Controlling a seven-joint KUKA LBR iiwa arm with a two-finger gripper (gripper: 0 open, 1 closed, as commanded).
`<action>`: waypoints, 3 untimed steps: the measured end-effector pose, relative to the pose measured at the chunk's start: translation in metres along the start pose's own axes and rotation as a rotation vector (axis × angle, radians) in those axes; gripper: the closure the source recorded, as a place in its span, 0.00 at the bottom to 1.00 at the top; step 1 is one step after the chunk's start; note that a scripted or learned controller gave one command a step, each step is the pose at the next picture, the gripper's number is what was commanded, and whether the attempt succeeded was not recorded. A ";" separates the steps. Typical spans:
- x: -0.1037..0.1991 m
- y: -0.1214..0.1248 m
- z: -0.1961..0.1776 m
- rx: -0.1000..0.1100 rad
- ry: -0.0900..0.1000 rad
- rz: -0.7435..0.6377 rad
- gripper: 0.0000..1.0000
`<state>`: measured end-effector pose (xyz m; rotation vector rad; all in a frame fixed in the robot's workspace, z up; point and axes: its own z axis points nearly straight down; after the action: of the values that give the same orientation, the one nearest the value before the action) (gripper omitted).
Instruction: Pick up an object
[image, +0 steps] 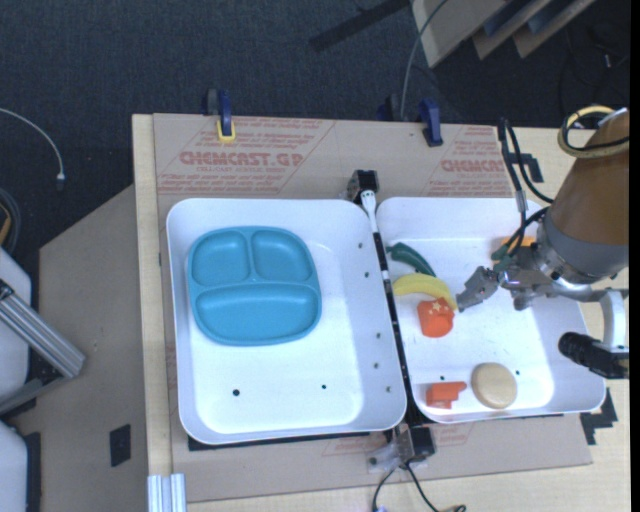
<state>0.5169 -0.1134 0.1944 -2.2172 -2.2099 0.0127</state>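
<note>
My gripper (497, 292) hangs over the right bin (520, 225), just right of the middle, and is open with nothing between its fingers. Its left finger (476, 288) is close to the right end of a yellow banana (424, 288). Right below the banana stands a small red-orange object (436, 319). A green piece (411, 257) lies above the banana by the bin's left wall. Near the bin's front edge sit an orange block (446, 393) and a beige round object (494, 386).
The left bin (300, 400) holds a blue divided plate (256, 284) in its upper left part. A black divider strip (384, 290) runs between the two bins. Cables (515, 165) hang along the arm at the right.
</note>
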 end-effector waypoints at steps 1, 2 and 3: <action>0.000 0.003 -0.006 -0.014 -0.002 -0.003 0.00; -0.001 0.000 0.037 -0.007 0.000 -0.002 0.00; 0.004 -0.006 0.082 -0.006 0.000 -0.003 0.00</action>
<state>0.5099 -0.1096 0.1124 -2.2167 -2.2159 0.0056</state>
